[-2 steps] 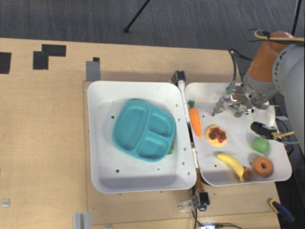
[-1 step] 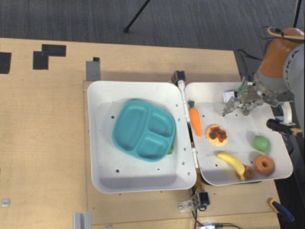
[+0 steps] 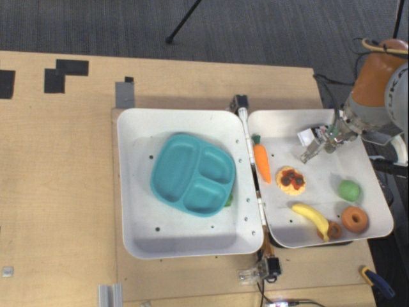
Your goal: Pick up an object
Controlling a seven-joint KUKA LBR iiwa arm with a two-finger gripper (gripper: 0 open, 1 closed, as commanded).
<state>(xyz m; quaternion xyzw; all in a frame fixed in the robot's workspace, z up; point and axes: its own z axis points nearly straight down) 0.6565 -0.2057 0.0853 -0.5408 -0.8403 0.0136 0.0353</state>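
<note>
— Hovering where?

— Over the far end of the right bin (image 3: 287,125), gripper (image 3: 317,144) low and tilted, just beside a small white scrap (image 3: 307,135). Cannot tell whether released or clenched: too small and blurred against the white floor. Nothing visibly grasped.

— Candidates for the pick?

— All in that right bin: toy carrot (image 3: 261,162) along the near-left wall, toy pizza (image 3: 291,180) nearest the gripper, banana (image 3: 311,216) toward the front, green fruit (image 3: 349,190) and doughnut (image 3: 354,219) on the right.

— Handling?

— Probably light, hollow plastic play food, stiff and rather slick. Best taken across the narrow way: carrot mid-body, banana across the middle of the curve. Pizza lying flat and thin, so likely hard to get under; green fruit round, apt to roll or squirt out; doughnut perhaps pinched across one side of the ring.

— Awkward spots?

— Carrot pressed close to the wall, little room on that side. Banana's tip touching or just beside the doughnut, hard to say which.

— Hidden or unclear?

— Something green (image 3: 228,201) peeking from under the teal divided plate (image 3: 193,183) in the left bin (image 3: 140,133), mostly covered, not identifiable. White scrap also unreadable: maybe a tag, maybe part of the tool. Arm cut off at the right edge.
</note>
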